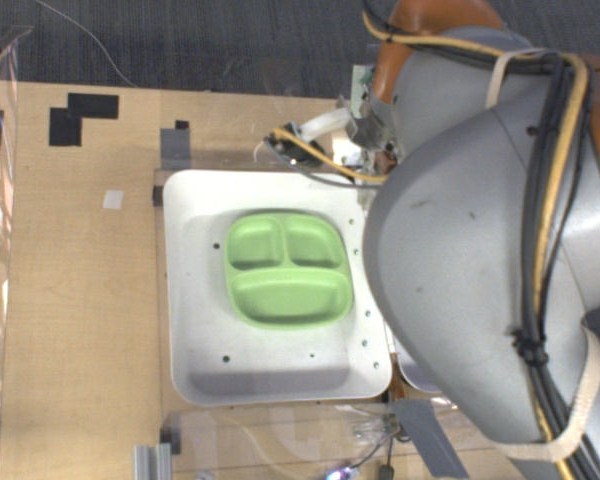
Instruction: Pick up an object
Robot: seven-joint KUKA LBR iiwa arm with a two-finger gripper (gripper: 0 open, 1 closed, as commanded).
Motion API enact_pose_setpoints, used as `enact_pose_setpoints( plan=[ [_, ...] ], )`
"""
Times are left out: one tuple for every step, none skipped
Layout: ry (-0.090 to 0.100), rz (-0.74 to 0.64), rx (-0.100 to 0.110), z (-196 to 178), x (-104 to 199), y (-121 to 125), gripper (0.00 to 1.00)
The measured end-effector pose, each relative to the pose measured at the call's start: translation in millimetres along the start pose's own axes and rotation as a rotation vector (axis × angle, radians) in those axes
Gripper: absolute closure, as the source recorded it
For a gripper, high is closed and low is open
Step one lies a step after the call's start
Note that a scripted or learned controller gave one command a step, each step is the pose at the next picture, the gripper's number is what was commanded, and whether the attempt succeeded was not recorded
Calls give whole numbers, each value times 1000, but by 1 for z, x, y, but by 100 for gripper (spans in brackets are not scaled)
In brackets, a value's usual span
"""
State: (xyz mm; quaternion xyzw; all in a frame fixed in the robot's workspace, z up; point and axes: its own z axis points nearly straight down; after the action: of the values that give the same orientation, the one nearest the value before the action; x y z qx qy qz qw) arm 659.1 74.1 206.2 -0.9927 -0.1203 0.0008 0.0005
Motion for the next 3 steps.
enact_pose_setpoints(
  plan=[
    [1,10,0,6,6,-11,100],
    [2,35,1,9,16,-45,100],
    [2,6,1,31,27,-86,100]
  ],
)
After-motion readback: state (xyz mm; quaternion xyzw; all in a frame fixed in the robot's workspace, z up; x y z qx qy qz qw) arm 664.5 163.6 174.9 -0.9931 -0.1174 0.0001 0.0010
